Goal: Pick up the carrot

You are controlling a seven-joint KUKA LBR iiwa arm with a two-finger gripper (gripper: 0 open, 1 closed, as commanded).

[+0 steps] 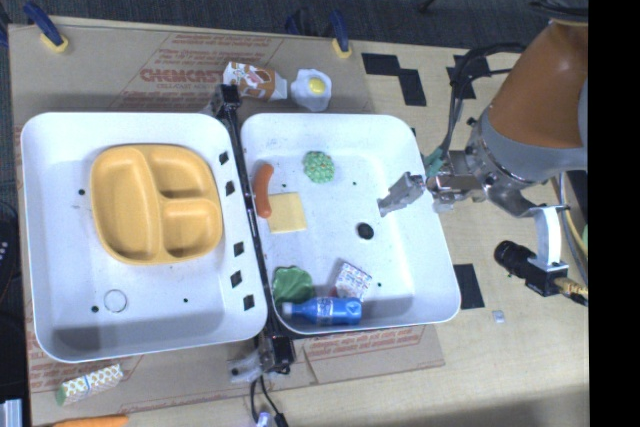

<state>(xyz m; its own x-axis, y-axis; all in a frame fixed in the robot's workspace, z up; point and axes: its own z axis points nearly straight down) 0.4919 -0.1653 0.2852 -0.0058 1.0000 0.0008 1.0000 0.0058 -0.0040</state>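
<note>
The carrot (263, 190), a short orange-red stick, lies lengthwise near the left wall of the right bin (425, 290). It sits just left of a yellow cheese square (288, 212). My gripper (400, 195) hangs over the right side of that same bin, well to the right of the carrot and apart from it. Nothing shows in the gripper. The grey arm with its orange band (545, 85) comes in from the right.
In the right bin are a green ball (319, 166), a small black disc (365, 232), a green leafy piece (292, 283), a blue bottle (325, 311) and a silvery packet (351, 278). The left bin (50, 315) holds a yellow divided plate (155, 203). A fried-egg toy (312, 88) lies behind the bins.
</note>
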